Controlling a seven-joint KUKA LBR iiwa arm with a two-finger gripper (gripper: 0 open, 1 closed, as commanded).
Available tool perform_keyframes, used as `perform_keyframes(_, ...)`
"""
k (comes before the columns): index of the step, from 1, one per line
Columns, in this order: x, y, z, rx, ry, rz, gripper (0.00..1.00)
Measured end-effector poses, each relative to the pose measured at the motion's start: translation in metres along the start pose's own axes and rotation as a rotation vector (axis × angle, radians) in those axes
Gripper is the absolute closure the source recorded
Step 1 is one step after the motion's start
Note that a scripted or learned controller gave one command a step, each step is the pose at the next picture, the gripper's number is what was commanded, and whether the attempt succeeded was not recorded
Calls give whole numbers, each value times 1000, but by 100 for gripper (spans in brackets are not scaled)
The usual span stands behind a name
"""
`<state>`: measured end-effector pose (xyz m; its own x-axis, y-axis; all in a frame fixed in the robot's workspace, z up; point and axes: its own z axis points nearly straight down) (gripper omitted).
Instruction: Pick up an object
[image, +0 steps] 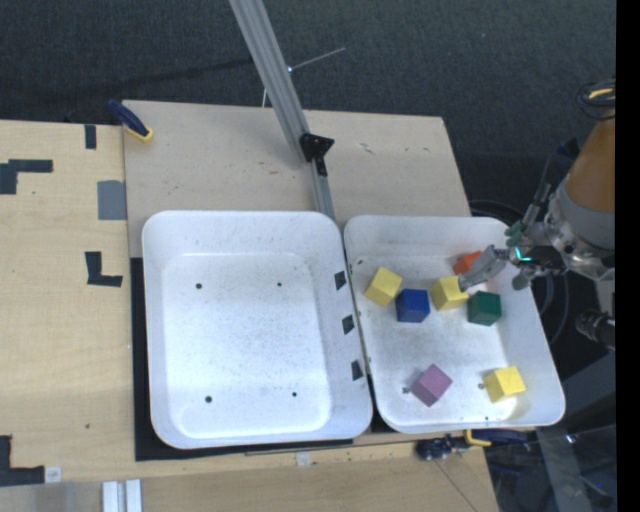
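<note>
Camera view: gripper (484, 268) low over right bin (452, 228) near its far right edge, beside orange block (466, 263); jaw state impossible to tell. Yellow block (448, 292), green block (484, 308), blue block (412, 305) mid-bin.

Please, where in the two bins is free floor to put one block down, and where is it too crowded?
The left bin offers its whole speckled floor. In the right bin, bare floor lies between the blue cube and the purple cube. It is crowded at the far side, where the gripper sits among the yellow cube, green cube and an orange object.
</note>
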<state>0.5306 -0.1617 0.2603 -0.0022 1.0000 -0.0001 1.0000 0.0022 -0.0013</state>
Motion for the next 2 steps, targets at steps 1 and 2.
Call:
perform_keyframes(1,3,-8,47,4,1,2,0)
perform_keyframes(2,5,1,98,5,0,1,0)
